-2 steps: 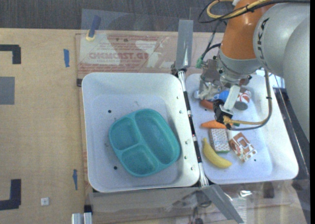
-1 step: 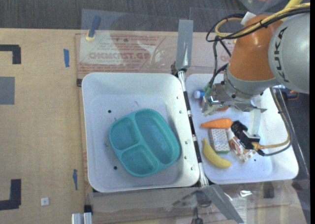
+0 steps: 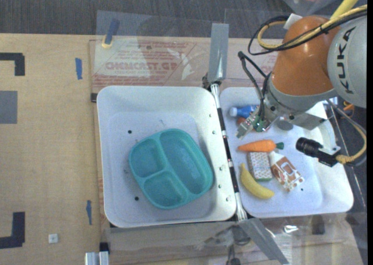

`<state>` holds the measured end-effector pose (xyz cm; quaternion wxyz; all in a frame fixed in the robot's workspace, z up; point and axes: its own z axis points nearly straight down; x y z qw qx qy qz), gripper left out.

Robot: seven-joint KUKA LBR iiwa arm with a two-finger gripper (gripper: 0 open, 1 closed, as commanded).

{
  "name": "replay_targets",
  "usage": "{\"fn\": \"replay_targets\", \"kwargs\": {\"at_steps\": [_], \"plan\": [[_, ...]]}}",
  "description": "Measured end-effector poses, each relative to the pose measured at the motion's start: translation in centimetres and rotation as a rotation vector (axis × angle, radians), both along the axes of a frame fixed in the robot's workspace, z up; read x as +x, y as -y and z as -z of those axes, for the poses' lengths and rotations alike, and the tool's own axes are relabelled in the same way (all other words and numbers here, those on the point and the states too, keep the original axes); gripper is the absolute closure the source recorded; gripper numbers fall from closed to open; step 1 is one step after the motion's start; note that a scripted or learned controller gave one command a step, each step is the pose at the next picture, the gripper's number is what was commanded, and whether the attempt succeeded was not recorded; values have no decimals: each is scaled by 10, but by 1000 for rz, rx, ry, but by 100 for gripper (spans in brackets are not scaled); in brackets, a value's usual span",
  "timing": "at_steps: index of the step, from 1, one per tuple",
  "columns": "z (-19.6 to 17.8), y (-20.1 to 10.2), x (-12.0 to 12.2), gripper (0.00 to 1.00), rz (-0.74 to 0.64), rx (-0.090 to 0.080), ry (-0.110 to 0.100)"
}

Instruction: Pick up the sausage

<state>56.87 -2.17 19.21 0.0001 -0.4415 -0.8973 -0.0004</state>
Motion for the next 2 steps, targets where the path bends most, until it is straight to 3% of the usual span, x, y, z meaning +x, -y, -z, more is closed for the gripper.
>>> {"fn": "replay_targets", "kwargs": {"at_steps": [1,2], "plan": [[5,14,-64,100,60,0,-1],[-5,16,-63,100,64,0,4]]}}
